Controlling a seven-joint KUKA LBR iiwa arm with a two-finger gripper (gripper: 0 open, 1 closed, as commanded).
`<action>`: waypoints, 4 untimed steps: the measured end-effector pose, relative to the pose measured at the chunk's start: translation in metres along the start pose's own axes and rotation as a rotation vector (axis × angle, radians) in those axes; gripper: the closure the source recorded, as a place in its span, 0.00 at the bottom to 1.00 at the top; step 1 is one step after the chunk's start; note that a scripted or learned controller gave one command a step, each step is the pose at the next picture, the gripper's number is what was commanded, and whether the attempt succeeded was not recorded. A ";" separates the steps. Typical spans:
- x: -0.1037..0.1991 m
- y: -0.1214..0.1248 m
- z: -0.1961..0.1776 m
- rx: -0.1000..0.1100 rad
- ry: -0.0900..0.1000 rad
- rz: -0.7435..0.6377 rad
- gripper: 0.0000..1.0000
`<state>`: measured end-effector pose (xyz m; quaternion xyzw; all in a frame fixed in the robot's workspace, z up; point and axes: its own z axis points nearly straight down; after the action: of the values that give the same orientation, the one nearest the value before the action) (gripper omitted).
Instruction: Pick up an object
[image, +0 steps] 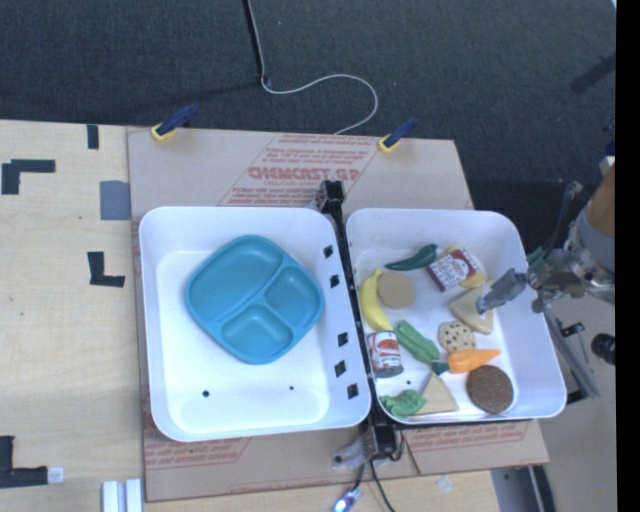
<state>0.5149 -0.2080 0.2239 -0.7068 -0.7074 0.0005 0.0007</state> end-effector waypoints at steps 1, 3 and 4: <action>0.038 -0.032 -0.037 -0.002 0.001 -0.003 0.00; 0.109 -0.031 -0.016 0.003 0.003 -0.006 1.00; 0.151 0.006 0.044 0.004 0.002 -0.005 1.00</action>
<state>0.5210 -0.0570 0.1801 -0.7052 -0.7090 0.0014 0.0027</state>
